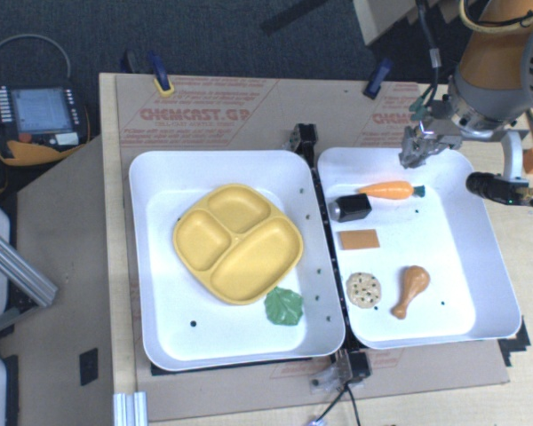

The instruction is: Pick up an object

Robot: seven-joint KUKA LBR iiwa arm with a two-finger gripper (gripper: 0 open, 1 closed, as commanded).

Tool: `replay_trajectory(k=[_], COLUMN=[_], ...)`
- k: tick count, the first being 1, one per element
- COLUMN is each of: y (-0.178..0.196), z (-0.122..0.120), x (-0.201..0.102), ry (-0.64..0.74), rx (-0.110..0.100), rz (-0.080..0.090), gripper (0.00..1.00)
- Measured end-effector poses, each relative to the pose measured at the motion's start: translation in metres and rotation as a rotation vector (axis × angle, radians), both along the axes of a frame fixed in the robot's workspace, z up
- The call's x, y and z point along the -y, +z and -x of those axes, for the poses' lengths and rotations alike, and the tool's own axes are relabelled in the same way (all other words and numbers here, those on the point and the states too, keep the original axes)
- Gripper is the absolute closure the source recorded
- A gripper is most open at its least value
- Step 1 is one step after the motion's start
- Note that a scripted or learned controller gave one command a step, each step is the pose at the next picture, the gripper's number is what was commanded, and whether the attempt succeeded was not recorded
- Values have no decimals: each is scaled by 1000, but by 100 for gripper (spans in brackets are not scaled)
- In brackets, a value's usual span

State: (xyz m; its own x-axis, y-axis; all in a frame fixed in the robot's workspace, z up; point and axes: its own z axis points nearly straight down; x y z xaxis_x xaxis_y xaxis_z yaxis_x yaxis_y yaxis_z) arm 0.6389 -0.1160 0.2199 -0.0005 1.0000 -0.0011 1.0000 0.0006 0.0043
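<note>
Over the counter, two white bins sit side by side. Left bin carries a big yellow divided plate, with a green leafy piece touching its near-right edge. Right bin has the smaller bits: an orange carrot at the far side, a black block just left of it, a brown square nearer, then a cookie and a chicken drumstick at the near side. And the end effector hangs over the far rim of the right bin, just beyond the carrot, nothing seen between its tips; how wide it's parted, I cannot tell.
</note>
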Motion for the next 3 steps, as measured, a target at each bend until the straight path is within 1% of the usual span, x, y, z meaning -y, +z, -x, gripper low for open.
replay_trajectory(k=[1,2,3], y=[43,45,29], z=[-3,-13,-24], x=[4,-49,-105], ry=[0,4,3], rx=[-1,-1,-5], rz=[0,-1,-1], gripper=[100,100,100])
